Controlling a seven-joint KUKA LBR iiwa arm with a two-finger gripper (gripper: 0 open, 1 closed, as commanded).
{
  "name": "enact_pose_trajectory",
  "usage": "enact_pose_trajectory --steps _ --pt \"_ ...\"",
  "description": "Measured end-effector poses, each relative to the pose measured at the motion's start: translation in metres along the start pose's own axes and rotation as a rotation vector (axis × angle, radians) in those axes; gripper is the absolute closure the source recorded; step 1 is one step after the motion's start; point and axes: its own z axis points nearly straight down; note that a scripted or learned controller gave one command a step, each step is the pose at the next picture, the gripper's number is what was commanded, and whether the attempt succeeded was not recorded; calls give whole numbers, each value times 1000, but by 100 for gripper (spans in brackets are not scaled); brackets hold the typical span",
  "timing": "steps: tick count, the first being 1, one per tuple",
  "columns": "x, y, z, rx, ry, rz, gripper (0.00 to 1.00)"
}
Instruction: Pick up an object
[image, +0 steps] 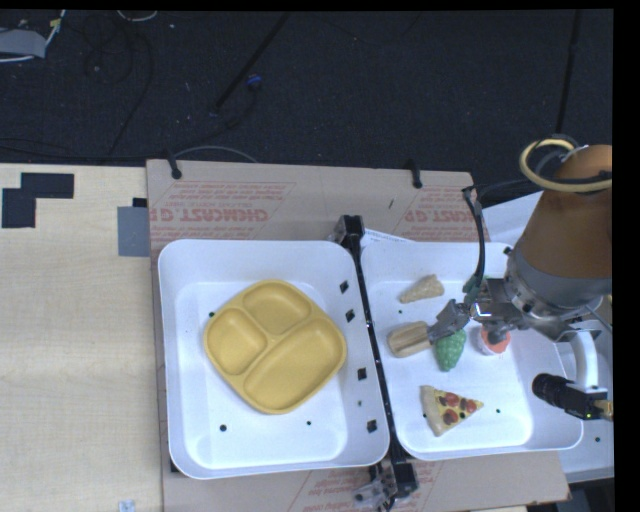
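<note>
— What lies in the right bin?
— A pizza slice, bread roll, pale wedge, green toy and red-white piece.
— And the gripper?
— Just above the green toy, beside the roll; its grip I cannot tell.
— The left bin?
— A yellow divided plate.

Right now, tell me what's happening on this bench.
The arm reaches in from the right, its gripper low over the right bin, just above a green toy and beside a tan block. A pizza slice, a pale wedge and a small red-and-white piece lie nearby. The left bin holds a yellow divided plate.
</note>
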Motion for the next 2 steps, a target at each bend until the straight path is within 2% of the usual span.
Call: enact_pose_trajectory --steps 2 --pt "2 5 89 0 1 0 0"
